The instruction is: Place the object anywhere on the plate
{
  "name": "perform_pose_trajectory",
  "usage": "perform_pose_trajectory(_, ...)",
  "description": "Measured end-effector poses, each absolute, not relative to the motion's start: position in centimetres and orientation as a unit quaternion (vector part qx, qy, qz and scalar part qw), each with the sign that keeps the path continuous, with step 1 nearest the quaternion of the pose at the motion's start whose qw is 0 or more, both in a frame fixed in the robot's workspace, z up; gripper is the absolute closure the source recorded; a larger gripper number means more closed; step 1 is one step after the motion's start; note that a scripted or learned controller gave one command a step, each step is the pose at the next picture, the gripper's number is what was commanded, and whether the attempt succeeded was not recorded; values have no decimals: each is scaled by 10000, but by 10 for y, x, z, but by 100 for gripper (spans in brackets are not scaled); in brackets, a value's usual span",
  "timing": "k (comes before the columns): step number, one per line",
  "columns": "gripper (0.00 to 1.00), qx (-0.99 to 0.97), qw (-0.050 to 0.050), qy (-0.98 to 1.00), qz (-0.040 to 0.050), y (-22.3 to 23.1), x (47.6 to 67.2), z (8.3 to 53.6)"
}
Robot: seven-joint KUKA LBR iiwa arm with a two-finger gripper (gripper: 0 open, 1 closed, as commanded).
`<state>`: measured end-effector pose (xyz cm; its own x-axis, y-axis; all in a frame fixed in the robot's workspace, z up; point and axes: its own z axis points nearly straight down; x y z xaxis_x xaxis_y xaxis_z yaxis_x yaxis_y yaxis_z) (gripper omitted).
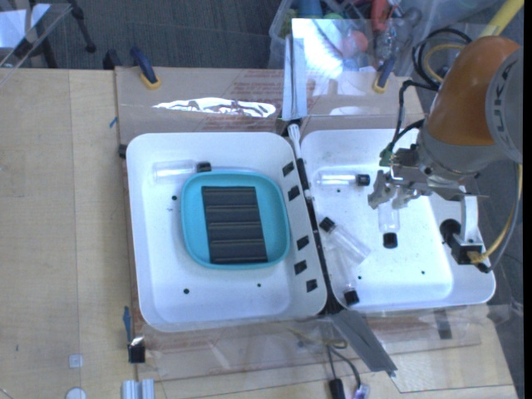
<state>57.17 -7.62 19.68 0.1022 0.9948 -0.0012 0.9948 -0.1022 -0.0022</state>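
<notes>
A teal square plate lies in the left bin, and a dark grey ribbed block rests flat on its middle. My gripper hangs over the right bin, far to the right of the plate. A clear tube with a black cap shows directly below the gripper, pointing toward the bin's front. Whether the tube is held or lies on the bin floor I cannot tell.
Two more clear capped tubes lie in the right bin, one at the back and one near the divider. Another tube lies behind the plate. Black clips line the ridge between the bins. A clutter box stands behind.
</notes>
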Motion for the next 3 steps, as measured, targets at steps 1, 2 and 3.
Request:
perform_pose_trajectory(1, 0, -7424, 3, -6699, 11, -76, 572, 197)
perform_pose_trajectory(2, 0, -7530, -2, -6580, 5, -124, 570, 262)
perform_pose_trajectory(3, 0, -7977, -3, -6031, 6, -156, 565, 390)
